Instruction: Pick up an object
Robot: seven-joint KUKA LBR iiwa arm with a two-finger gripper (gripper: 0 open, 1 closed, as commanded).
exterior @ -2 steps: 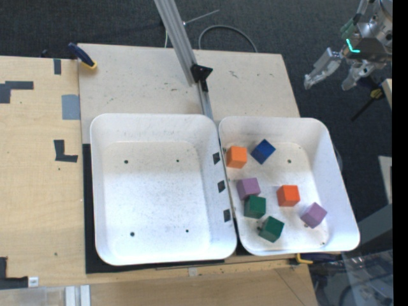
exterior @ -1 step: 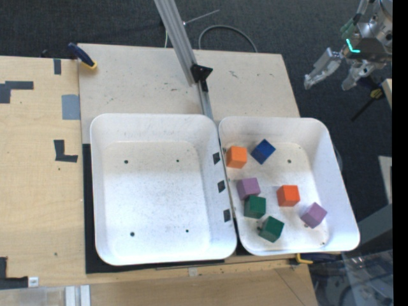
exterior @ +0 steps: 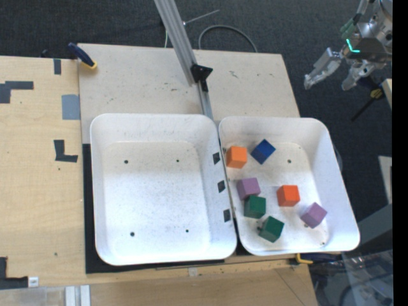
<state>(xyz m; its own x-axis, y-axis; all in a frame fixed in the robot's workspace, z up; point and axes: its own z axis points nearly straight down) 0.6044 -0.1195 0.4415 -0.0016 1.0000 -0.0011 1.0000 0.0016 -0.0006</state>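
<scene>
Dark grey carpet surrounds a pale wooden bench [exterior: 38, 190], and on the bench lies a beige board [exterior: 140, 81] that carries two shallow white bins side by side. From the camera view, the left bin [exterior: 102, 171] shows its speckled floor with four small dark dots. The right bin [exterior: 331, 171] holds seven small cubes. An orange cube [exterior: 236, 157] sits near the dividing wall, and a blue cube [exterior: 263, 151] is just beside it, turned at an angle. Lower, a purple cube [exterior: 248, 187] touches a green cube [exterior: 255, 206], and a second green cube [exterior: 271, 228] lies near the front wall. A second orange cube [exterior: 288, 195] stands in the middle right, and a second purple cube [exterior: 313, 215] is near the right wall.

A metal rail [exterior: 175, 30] crosses the board diagonally to the bins. A blue and yellow clamp [exterior: 82, 55] sits at the board's far left corner. Grey and black tape pieces [exterior: 70, 106] mark the bench; no writing can be read on them.

The gripper [exterior: 331, 72] hangs at the upper right, above the carpet and well apart from the cubes. Its two fingers are spread, with nothing between them.
</scene>
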